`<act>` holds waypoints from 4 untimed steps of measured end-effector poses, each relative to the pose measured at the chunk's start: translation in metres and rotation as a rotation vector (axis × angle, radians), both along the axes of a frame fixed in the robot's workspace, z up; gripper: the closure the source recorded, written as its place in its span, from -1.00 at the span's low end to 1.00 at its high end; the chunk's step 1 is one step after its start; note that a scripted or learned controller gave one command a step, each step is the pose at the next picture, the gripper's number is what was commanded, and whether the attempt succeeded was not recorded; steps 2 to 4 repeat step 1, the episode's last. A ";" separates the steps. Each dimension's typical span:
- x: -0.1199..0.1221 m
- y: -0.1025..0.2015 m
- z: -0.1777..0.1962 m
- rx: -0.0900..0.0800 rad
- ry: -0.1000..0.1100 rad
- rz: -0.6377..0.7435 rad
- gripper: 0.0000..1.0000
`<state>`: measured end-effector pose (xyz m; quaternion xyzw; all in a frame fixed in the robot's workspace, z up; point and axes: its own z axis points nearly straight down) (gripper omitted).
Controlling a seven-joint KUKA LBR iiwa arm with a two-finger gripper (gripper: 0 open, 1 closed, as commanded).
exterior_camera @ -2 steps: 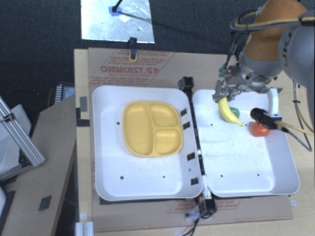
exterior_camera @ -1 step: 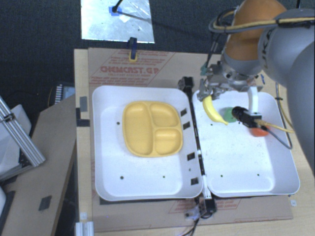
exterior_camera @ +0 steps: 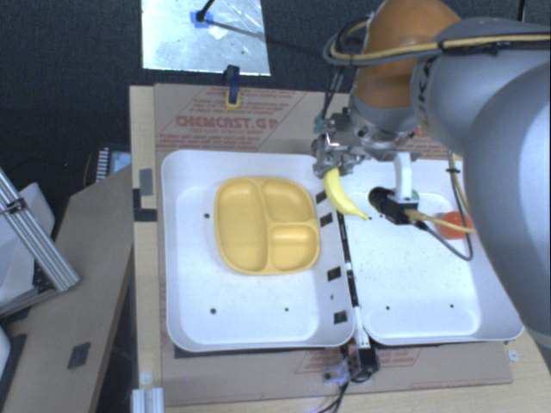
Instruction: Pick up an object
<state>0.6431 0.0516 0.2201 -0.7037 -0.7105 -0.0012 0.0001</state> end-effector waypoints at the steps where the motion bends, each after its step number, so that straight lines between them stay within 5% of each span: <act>1: -0.003 0.048 -0.001 -0.001 0.000 -0.001 1.00; 4: -0.003 0.048 -0.001 -0.001 0.000 -0.001 1.00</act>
